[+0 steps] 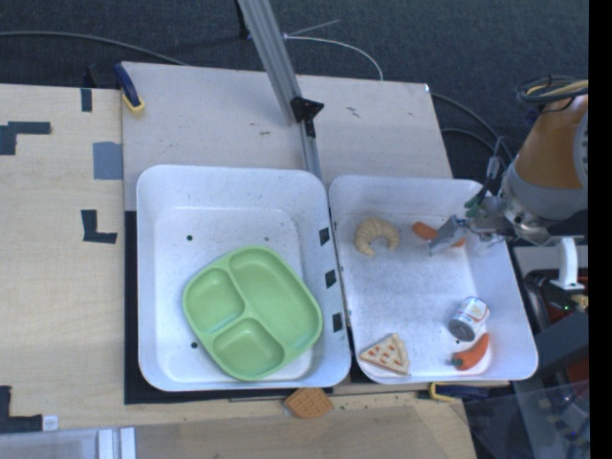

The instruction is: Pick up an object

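Note:
In the right bin (pixel 421 299) lie a tan croissant (pixel 376 235), a small orange carrot piece (pixel 424 229), a silver can (pixel 468 317) on its side, a toast slice with red dots (pixel 385 355) and a red-orange pepper (pixel 472 354). My gripper (pixel 449 237) reaches in from the right at the bin's upper right part. Its fingers stand open, with the tips just right of the carrot piece. Nothing sits between them.
The left bin (pixel 163 256) holds a green three-compartment plate (pixel 252 311). A round cracker (pixel 307 403) lies on the bench below the bins. A grey metal pole (pixel 275 51) slants over the bench at the back. A blue and yellow clamp (pixel 128 88) sits at the far left.

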### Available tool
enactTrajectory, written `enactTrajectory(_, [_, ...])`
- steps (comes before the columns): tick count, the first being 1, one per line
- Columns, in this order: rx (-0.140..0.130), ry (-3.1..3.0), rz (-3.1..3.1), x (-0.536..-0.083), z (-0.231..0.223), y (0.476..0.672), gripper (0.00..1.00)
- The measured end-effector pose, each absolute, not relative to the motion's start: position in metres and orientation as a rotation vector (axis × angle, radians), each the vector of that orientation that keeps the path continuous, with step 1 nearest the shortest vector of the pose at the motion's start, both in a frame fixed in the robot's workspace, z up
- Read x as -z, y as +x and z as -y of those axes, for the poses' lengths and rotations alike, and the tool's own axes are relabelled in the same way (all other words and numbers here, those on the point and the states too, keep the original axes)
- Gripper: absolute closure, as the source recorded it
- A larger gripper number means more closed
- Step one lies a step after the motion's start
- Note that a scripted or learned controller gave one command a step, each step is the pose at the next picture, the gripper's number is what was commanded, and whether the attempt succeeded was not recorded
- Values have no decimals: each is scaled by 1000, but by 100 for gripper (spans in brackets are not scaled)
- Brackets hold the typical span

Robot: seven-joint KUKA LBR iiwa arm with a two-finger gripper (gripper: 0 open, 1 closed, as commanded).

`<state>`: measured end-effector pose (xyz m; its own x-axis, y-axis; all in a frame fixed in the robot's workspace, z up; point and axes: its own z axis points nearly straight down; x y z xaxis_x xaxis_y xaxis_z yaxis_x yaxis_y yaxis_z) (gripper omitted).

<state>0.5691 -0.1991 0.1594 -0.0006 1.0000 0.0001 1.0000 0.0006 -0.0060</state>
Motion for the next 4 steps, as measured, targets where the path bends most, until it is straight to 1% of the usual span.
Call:
enactTrajectory(1, [-7, -2217, 2219, -115, 199, 566, 0])
enactTrajectory(2, [-1, -2222, 2225, -90, 199, 567, 0])
enactTrajectory(3, [0, -2221, 2226, -100, 198, 567, 100])
enactTrajectory(4, [3, -2221, 2227, -159, 189, 570, 100])
